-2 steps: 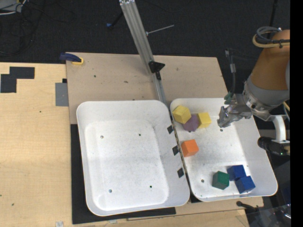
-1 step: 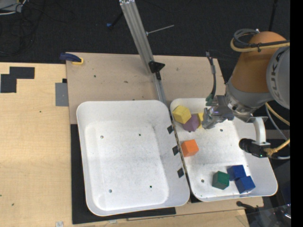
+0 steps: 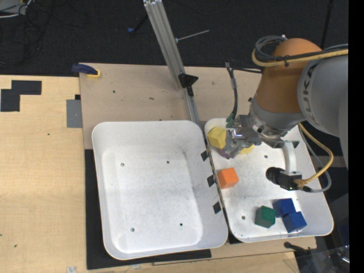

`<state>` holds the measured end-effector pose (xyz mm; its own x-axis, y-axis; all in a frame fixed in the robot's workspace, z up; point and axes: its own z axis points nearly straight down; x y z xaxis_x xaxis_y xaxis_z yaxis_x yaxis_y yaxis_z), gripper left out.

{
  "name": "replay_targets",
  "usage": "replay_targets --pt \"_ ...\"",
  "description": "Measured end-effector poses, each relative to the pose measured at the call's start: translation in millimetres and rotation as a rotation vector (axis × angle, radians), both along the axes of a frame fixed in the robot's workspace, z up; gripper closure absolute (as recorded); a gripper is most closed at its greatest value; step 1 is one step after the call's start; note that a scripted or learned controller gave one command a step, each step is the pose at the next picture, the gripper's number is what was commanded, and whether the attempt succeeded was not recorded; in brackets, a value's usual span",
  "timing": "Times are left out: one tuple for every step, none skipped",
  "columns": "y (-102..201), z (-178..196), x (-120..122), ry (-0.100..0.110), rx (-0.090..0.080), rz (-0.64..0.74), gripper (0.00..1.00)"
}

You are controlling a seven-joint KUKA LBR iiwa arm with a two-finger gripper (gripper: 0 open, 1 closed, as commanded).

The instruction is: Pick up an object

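The gripper [image 3: 233,145] is low in the right bin [image 3: 318,223], at its upper left corner, just beside a yellow block [image 3: 216,136]; whether it is spread or pinching cannot be told. One orange cube [image 3: 228,177] lies below it, one green cube [image 3: 264,216] and two blue blocks [image 3: 289,214] nearer the front. The left bin [image 3: 108,135] sits alongside.

Even overhead light, bright on the white bins [image 3: 151,238] with soft shadows, dark floor behind; image slightly grainy.
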<state>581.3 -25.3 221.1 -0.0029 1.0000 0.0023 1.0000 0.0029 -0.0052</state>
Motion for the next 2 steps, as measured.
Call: replay_targets --pt "58 10 12 -0.004 0.0 0.002 1.0" --pt "118 12 29 -0.003 0.0 0.002 1.0"
